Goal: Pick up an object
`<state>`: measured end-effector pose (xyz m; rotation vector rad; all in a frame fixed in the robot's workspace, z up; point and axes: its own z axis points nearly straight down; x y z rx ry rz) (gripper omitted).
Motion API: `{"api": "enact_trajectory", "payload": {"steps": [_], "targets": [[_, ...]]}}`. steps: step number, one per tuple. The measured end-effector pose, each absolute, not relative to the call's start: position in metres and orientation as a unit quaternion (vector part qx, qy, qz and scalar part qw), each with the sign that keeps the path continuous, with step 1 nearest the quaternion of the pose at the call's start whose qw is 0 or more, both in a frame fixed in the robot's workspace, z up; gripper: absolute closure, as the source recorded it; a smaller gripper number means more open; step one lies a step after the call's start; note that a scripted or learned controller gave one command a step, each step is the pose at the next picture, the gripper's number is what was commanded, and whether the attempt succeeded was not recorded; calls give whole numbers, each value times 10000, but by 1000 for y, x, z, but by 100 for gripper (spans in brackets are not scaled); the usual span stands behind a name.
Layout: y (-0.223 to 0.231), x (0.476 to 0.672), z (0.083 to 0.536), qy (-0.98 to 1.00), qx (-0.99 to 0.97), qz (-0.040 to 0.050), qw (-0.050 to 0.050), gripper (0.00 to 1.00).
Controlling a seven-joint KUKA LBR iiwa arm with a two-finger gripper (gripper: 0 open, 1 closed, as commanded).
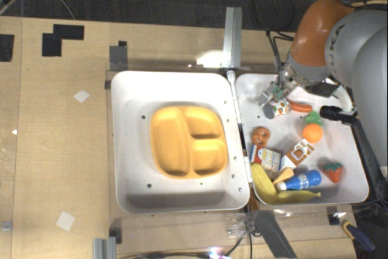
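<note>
My gripper (273, 94) hangs low in the back left part of the right bin (357, 191), at the end of the grey arm with its orange band (315, 30). Directly under its tip lies a small white and orange toy (280, 109), touching or nearly touching it. A red sausage (301, 107) lies just right of that toy. Farther forward are an orange fruit with a green top (313, 131), a brown-red figure (260, 135), a white carton (267, 159), a brown and white box (300, 151), a strawberry (333, 171), a corn cob (262, 182), a blue bottle (302, 180) and a banana (300, 195).
The left bin (130, 191) holds a yellow divided plate (187, 140). A metal post (233, 36) stands behind the wall between the two bins. The arm's bulk covers the right bin's back right corner, and black cables (336, 112) trail over that side.
</note>
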<state>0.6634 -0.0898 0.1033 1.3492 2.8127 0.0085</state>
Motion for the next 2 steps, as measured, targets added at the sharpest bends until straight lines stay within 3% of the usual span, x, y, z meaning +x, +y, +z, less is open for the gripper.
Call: {"api": "enact_trajectory", "payload": {"steps": [1, 2], "targets": [[-97, 656, 99, 8933, 4494, 12, 39, 100], [-97, 656, 99, 8934, 4492, 14, 42, 0]]}}
